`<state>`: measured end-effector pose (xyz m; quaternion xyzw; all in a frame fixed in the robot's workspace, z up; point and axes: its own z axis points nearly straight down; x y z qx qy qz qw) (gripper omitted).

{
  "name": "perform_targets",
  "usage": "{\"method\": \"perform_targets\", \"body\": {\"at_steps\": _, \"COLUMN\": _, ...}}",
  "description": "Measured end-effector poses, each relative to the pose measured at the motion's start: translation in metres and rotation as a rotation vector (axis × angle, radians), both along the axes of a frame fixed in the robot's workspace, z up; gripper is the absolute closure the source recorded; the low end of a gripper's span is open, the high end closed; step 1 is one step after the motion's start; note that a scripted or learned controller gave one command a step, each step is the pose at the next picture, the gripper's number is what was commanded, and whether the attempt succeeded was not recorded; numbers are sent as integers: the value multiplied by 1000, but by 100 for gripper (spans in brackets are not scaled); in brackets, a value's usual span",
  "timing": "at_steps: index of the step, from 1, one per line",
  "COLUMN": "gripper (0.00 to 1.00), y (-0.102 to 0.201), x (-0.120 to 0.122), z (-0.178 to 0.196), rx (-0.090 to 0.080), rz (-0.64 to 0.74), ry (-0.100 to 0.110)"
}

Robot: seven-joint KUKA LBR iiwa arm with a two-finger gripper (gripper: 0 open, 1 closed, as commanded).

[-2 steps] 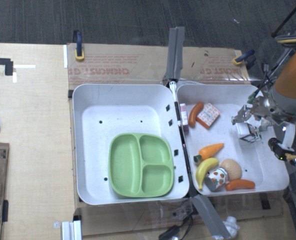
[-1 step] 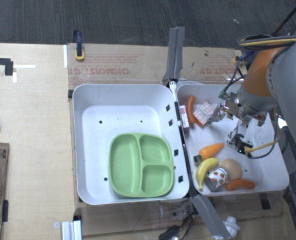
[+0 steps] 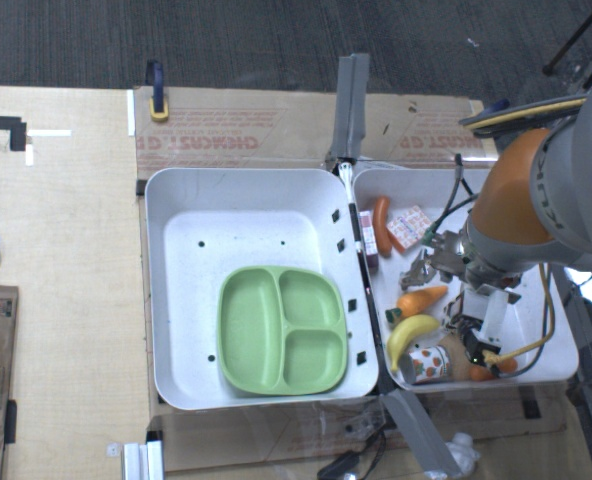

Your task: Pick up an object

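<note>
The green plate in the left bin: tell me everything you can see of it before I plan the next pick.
The green plate is a pale green, matte, plastic-looking divided tray with rounded corners and three compartments: one long one on its left, two smaller ones on its right. It lies flat, right way up, slightly rotated, on the floor of the left bin, toward the near right corner. Nothing shows in its compartments, and nothing touches it except the bin.

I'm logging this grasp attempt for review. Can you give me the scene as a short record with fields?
left bin: holds a green divided plate
right bin: banana, carrot, small printed can, sausage, red-and-white packet
arm: reaches in from the right, over the right bin
gripper: low, just above the carrot
grasp: cannot tell
</note>
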<state>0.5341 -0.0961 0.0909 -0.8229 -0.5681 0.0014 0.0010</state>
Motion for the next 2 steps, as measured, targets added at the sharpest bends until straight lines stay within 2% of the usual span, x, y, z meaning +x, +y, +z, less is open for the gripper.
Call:
{"method": "perform_targets", "body": {"at_steps": 1, "gripper": 100, "y": -2, "x": -1, "z": 8, "rx": 0, "rz": -6, "ry": 3}}
{"method": "perform_targets", "body": {"at_steps": 2, "gripper": 100, "y": 22, "x": 114, "z": 101, "rx": -2, "rz": -51, "ry": -2}}
